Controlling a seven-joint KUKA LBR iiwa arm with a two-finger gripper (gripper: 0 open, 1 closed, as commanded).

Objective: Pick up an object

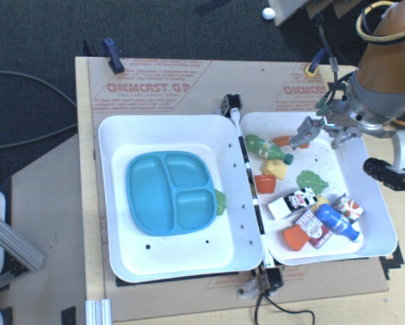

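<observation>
Gripper (pixel 322 131): fingers spread, nothing between them; above the right bin's far end, near the green bottle.
Green bottle (pixel 268 149): lying flat in right bin (pixel 375 181), label unreadable.
Neighbouring items: orange block (pixel 265 183), green piece (pixel 312 179), black-and-white carton (pixel 292 203), blue bottle (pixel 336 222); print too small to read.
Left bin (pixel 114 181): blue divided plate (pixel 172 192).
Bench board (pixel 148 83): red lettering, "CHEMCAST GP".

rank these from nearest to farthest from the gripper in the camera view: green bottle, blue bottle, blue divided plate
1. The green bottle, just left of the gripper at the right bin's top.
2. The blue bottle, below the gripper, near the right bin's lower edge.
3. The blue divided plate, off in the left bin.
</observation>
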